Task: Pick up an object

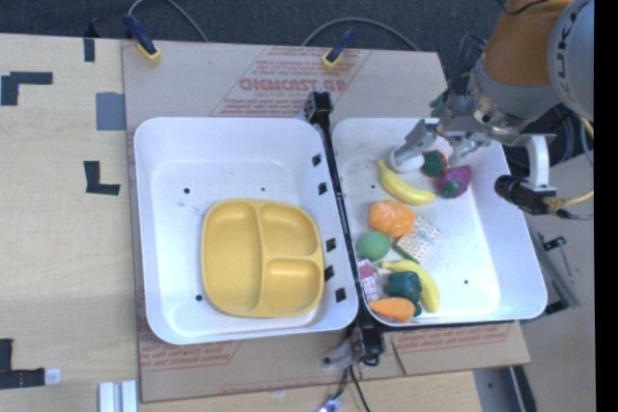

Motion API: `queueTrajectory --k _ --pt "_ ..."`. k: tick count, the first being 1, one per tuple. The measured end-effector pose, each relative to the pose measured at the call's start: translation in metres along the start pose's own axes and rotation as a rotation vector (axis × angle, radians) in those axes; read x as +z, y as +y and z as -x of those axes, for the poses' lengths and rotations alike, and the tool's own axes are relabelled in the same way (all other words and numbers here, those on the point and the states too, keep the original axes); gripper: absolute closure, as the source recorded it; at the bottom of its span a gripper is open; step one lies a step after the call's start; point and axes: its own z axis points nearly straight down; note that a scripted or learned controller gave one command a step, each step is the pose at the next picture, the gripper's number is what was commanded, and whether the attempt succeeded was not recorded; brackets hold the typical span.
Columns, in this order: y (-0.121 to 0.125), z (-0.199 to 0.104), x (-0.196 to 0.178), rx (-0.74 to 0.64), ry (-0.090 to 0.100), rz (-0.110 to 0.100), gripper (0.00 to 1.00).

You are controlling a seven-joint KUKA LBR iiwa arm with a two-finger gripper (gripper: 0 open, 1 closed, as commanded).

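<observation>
Cardboard (193, 82) covers the desk (48, 207) under two white bins. In the left bin (164, 150) lies a yellow divided plate (262, 258). The right bin (483, 236) holds toy food: two bananas, one far (404, 185) and one near (425, 283), an orange (391, 218), a green ball (373, 245) and a carrot (392, 308). At its far right end the hand (446, 148) hangs with fingers spread, grasping nothing, just above a purple fruit (454, 178).

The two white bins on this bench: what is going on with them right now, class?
A grey and orange arm reaches in from the right, its tool low over the right bin, beside a banana and a purple toy. More toy food lies nearer the front. The left bin holds a yellow divided plate.
</observation>
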Motion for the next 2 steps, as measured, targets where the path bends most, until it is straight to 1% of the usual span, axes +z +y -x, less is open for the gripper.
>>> queueTrajectory --k 1,2 --pt "0.040 -0.021 0.139 0.000 0.000 -0.001 0.00" --pt "0.026 -0.015 0.143 0.000 -0.001 0.004 0.00"
